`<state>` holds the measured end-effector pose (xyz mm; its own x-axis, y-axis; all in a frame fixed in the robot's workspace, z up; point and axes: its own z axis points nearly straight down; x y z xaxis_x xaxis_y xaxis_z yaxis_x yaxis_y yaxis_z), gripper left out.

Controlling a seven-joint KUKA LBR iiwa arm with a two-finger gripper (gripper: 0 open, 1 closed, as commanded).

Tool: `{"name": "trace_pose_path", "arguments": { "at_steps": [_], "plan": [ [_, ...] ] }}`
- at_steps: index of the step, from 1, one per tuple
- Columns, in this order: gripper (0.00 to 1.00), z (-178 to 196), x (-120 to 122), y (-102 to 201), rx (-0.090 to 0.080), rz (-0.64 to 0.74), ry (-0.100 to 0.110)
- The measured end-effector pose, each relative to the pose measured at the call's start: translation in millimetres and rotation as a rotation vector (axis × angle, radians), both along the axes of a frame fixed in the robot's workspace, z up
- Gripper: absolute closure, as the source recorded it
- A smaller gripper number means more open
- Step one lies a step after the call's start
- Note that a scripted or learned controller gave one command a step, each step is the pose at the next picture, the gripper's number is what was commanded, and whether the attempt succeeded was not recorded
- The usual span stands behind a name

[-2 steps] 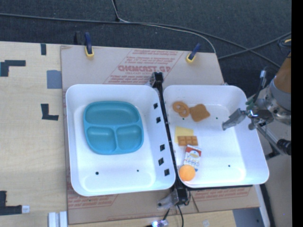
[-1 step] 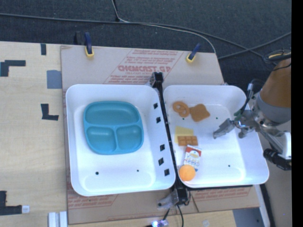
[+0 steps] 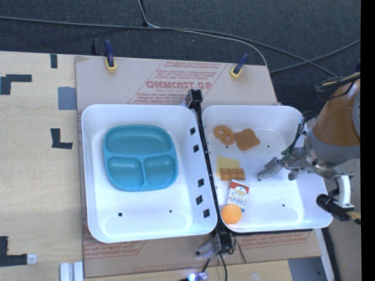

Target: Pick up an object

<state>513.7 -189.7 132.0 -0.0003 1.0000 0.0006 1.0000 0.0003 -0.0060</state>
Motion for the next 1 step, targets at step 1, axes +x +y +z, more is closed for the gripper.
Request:
{"name": "trace_pose_path", "arguments": {
  "at_steps": [1],
  "plan": [
    [0.00,-49.1,0.1,0.3,-0.003,0.001,-0.006]
  ]
}}
